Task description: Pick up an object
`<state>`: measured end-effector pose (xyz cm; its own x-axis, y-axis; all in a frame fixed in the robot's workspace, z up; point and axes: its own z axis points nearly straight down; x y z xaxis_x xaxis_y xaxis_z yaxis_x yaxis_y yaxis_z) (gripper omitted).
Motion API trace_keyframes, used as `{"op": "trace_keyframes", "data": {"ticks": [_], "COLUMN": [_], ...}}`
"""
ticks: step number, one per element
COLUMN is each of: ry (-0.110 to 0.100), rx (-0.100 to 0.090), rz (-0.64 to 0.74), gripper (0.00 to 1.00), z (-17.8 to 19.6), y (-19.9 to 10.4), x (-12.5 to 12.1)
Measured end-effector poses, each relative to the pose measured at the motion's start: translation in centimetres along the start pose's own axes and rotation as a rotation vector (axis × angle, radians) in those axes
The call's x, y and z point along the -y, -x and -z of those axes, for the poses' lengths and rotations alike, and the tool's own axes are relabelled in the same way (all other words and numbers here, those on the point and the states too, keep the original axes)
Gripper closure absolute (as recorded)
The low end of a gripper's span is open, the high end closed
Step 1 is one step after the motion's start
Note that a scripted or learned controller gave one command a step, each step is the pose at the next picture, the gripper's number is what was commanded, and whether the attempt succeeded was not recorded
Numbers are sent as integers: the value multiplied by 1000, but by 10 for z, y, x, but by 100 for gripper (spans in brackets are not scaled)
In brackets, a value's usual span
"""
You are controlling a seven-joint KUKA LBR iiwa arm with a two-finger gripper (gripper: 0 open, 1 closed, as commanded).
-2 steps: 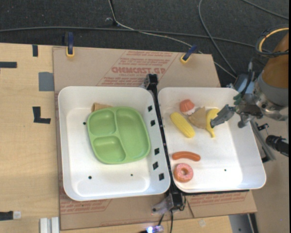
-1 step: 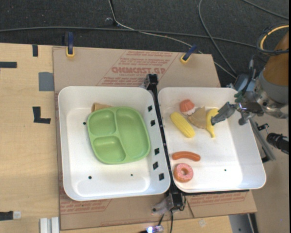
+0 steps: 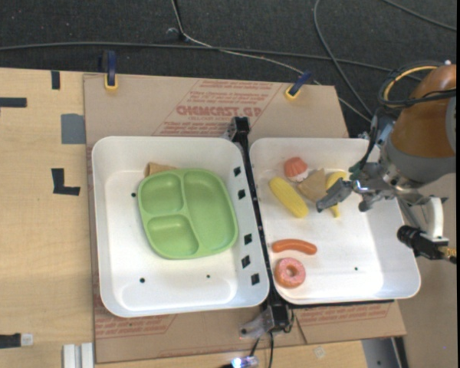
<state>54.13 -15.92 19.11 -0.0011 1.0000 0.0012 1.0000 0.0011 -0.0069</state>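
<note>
Jaws on the gripper [image 3: 345, 195] hang apart just over the banana [image 3: 335, 184], so lowering squarely astride it before closing looks wisest.

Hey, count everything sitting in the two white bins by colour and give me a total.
Green: 1, divided plate
Yellow: 2, corn cob, banana
Orange-red: 2, hot dog, small round piece
Pink: 1, donut
Tan: 2, flat piece, piece under the plate
Total: 8

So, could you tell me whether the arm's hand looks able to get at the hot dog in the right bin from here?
Probably yes. The hot dog lies by itself on the bin floor with nothing covering it, and the hand sits just above it in the right bin.
</note>
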Motion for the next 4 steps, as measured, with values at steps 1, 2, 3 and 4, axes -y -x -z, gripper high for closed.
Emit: {"op": "trace_keyframes", "data": {"ticks": [1, 2, 3, 4], "ry": [1, 5, 7, 9], "rx": [0, 2, 2, 1], "rz": [0, 0, 0, 0], "gripper": [0, 0, 100, 100], "z": [-52, -106, -92, -49], "y": [-8, -8, -8, -4], "x": [-7, -7, -7, -11]}}
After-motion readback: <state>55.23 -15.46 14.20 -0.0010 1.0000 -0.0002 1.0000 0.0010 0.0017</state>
